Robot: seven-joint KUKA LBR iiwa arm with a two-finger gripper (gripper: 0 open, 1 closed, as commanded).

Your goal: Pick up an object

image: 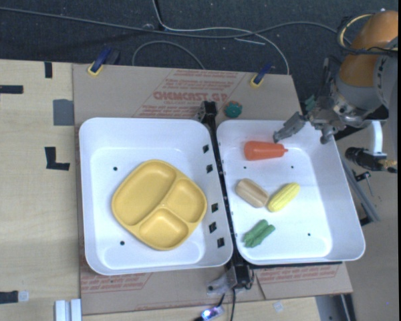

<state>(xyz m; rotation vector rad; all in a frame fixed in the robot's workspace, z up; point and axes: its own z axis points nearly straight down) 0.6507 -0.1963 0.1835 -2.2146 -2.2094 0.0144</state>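
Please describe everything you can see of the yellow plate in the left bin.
The yellow plate looks like smooth plastic, rounded in outline, with three compartments: a large one and two smaller ones. It lies flat, turned at an angle, on the floor of the left bin, near its middle. Nothing lies in it, and nothing else touches it.

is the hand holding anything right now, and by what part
Nothing is held. The hand hovers just above the right end of the carrot, with nothing between its fingers.

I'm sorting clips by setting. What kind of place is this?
Probably a robotics lab bench: two white bins clamped onto cardboard, loose cables behind, and toy food such as a carrot and corn.
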